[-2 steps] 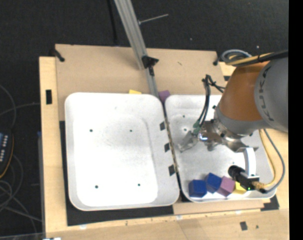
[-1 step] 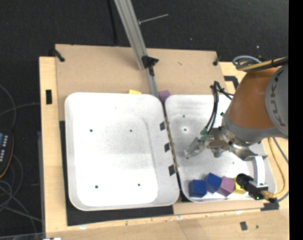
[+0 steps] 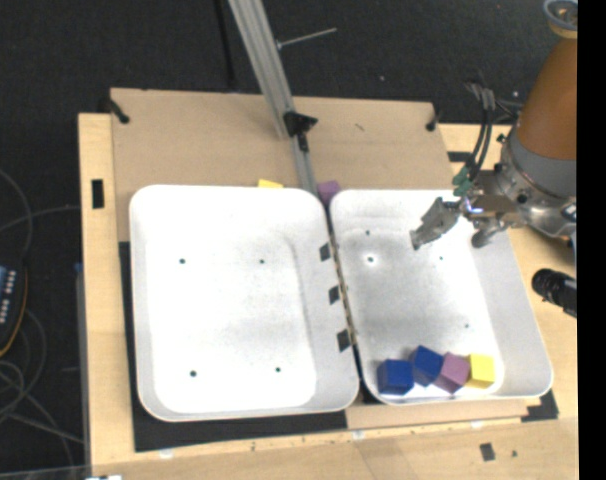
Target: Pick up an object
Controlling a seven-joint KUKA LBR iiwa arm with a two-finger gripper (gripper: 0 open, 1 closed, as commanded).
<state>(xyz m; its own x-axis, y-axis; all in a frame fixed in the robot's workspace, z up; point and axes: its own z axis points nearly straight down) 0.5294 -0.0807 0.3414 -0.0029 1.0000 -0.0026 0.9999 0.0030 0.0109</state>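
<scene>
Several small blocks lie along the near edge of the right bin [image 3: 503, 298]: a blue block [image 3: 394, 376], a second blue block [image 3: 427, 364], a purple block [image 3: 451, 370] and a yellow block [image 3: 481, 369]. My gripper [image 3: 453, 232] hangs over the far right part of that bin, well away from the blocks. Its two fingers are spread apart, so it is open, and nothing sits between them.
The left bin [image 3: 228, 298] lies beside the right one. A yellow block [image 3: 270, 184] and a purple block [image 3: 328, 190] rest on the bench just behind the bins. A slanted metal rail [image 3: 268, 58] rises from the far middle.
</scene>
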